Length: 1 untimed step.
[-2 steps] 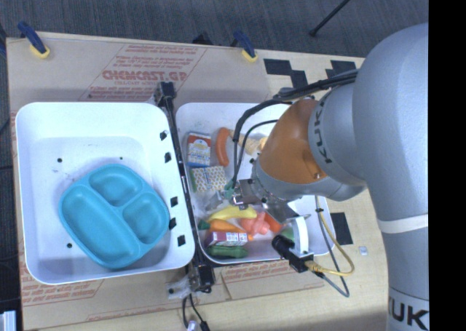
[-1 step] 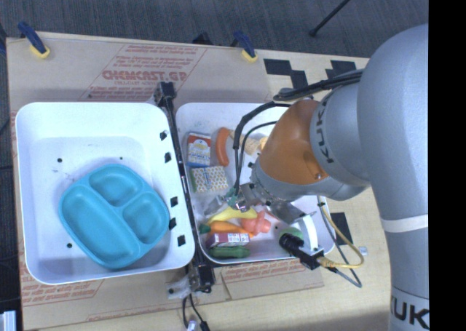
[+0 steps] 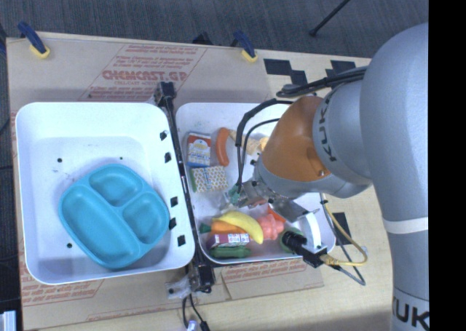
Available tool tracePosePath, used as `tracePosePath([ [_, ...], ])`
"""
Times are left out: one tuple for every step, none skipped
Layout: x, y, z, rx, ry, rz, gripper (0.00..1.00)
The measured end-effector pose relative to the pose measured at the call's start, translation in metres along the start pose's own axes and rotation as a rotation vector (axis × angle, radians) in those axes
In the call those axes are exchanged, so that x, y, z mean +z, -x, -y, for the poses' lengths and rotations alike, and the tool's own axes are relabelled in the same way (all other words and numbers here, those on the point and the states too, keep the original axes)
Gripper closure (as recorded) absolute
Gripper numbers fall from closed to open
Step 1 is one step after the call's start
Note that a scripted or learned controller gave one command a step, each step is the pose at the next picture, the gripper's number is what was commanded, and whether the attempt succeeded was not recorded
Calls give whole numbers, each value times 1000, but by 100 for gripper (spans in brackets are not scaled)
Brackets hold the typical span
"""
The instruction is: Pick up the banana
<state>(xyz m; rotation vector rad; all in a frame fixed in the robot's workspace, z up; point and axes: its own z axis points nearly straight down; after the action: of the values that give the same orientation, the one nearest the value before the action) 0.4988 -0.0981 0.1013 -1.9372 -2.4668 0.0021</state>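
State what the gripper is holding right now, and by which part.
Cannot be told. The gripper sits low in the right bin just above the banana, but the wrist hides whether anything is gripped.

The smooth yellow banana (image 3: 246, 225) looks like glossy plastic, as do the sectioned blue plate (image 3: 113, 213) and shallow white bins (image 3: 33, 129).

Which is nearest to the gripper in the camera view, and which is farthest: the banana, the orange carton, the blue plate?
1. Banana, in the right bin just below the gripper.
2. Orange carton, in the same bin toward its upper left.
3. Blue plate, in the left bin, farthest.
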Motion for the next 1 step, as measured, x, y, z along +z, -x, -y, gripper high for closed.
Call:
tracePosePath([
  [0, 0, 0, 0, 0, 0, 0],
])
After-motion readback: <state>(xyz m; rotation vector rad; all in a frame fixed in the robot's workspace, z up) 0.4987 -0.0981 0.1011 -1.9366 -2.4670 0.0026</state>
